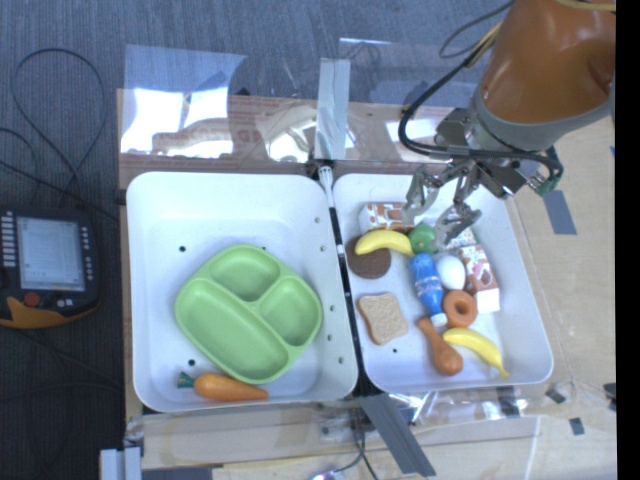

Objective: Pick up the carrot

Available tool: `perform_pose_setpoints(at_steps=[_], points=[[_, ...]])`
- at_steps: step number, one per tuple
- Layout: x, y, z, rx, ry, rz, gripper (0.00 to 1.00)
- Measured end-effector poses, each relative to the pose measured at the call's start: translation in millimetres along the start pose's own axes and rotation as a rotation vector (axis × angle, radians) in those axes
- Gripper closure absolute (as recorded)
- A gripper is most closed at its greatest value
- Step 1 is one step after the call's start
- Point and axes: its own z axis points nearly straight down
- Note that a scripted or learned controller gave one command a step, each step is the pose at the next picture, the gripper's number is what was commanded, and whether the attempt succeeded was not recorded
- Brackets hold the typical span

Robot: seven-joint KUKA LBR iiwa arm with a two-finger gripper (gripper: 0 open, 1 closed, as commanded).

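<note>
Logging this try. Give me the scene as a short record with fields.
carrot: lying in the left bin, near its front edge, beside the green plate
plate: three compartments, nothing in them
gripper: over the right bin, above the banana and green ball, fingers open, holding nothing
right bin: also bread, donut, blue bottle, second banana
task: carrot not yet picked; gripper is in the other bin

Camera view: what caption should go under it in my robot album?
Gripper above the right bin's toy food; carrot lies by the plate in the left bin.
</note>
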Motion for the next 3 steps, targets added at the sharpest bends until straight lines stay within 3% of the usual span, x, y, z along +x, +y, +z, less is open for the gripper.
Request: perform_pose_setpoints(at_steps=[1,2,3], points=[[-19,51,-31,0.000,-0.002,-0.440,1.00],[4,148,59,-0.008,0.004,-0.794,1.00],[11,147,92,-0.006,0.001,-0.878,1.00]])
